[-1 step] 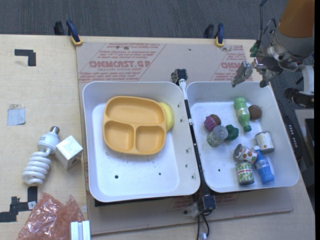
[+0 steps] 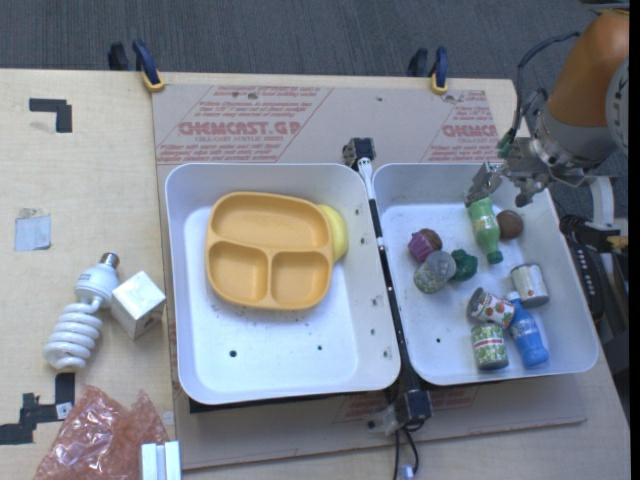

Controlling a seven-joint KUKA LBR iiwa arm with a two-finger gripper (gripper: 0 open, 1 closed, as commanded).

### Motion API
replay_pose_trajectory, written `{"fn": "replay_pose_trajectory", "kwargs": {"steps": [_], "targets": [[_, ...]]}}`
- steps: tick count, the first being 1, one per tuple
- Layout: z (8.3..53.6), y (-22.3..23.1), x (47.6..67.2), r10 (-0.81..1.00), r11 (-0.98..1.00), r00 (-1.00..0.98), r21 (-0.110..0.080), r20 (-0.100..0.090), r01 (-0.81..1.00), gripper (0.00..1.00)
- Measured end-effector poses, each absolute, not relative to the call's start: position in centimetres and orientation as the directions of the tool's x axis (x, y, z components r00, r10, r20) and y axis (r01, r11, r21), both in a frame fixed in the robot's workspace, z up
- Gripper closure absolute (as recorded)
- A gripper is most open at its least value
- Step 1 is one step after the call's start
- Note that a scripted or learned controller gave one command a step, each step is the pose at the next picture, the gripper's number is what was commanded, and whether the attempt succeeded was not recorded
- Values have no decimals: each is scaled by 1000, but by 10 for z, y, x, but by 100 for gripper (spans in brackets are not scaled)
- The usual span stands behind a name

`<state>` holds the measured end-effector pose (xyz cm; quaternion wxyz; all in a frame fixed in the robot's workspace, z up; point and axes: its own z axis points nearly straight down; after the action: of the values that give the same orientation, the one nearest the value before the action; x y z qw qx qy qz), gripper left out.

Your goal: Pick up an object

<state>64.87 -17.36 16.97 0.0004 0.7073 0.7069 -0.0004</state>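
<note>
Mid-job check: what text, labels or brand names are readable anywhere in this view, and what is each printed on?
"CHEMCAST" with further blurred letters, in red, repeated: protective sheet under the bins, left print.
Same print, partly cut off: the sheet's right part, behind the right bin.
Smaller red lines under each: too blurred to read.
Labels on the small cans and bottles: too small to read.

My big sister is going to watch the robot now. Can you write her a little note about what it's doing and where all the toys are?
Gripper: hovers at the back of the right bin, just above the green bottle; nothing seen held in it.
Right bin: green bottle, brown ball, purple toy, grey stone, dark green toy, small cans and a blue bottle.
Left bin: yellow divided plate.
Done: nothing picked up yet.
Left: grab one object and lift it.
</note>
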Motion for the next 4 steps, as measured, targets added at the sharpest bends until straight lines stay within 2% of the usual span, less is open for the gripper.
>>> {"fn": "replay_pose_trajectory", "kwargs": {"steps": [1,2,3,4], "targets": [[93,-204,659,1000,0,0,1,-1,1000,0],[104,-205,660,1000,1,-1,3,-3,1000,100],[217,-106,614,1000,0,0,2,-1,1000,100],[232,-65,601,1000,1,-1,0,-1,1000,100]]}}
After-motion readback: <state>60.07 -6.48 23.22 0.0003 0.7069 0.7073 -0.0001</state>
